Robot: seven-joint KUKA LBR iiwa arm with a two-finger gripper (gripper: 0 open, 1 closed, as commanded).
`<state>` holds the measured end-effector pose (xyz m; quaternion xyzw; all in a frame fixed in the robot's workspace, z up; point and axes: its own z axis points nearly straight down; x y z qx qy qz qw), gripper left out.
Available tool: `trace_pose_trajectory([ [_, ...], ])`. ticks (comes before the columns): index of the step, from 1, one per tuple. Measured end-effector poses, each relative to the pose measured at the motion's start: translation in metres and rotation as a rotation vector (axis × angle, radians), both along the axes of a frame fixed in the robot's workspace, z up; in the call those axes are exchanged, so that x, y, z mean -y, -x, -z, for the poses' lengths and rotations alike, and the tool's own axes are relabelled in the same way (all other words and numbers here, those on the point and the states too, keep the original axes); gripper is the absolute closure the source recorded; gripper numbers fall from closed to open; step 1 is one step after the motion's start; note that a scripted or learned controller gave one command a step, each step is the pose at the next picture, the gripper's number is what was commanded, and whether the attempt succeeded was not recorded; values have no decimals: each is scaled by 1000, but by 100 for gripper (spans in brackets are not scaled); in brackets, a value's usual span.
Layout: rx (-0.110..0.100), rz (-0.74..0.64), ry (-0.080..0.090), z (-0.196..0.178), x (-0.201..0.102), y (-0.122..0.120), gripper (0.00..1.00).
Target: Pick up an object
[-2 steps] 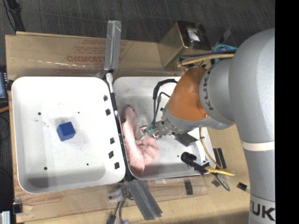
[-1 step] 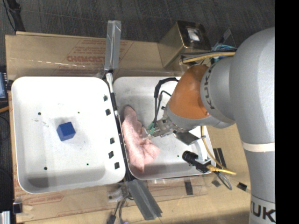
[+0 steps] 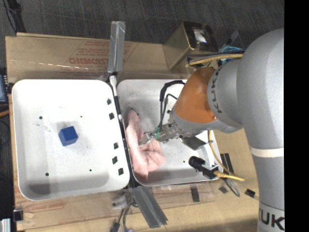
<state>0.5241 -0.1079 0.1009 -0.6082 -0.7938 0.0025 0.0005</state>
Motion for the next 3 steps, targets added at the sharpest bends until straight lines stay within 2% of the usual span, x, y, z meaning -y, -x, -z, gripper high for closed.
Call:
trace_pose_trajectory([
  [1, -2, -4, 0, -9, 0, 0, 100],
  [2, -2, -4, 1, -9, 0, 0, 0],
  [3, 5, 48, -1, 7, -6, -11, 0],
])
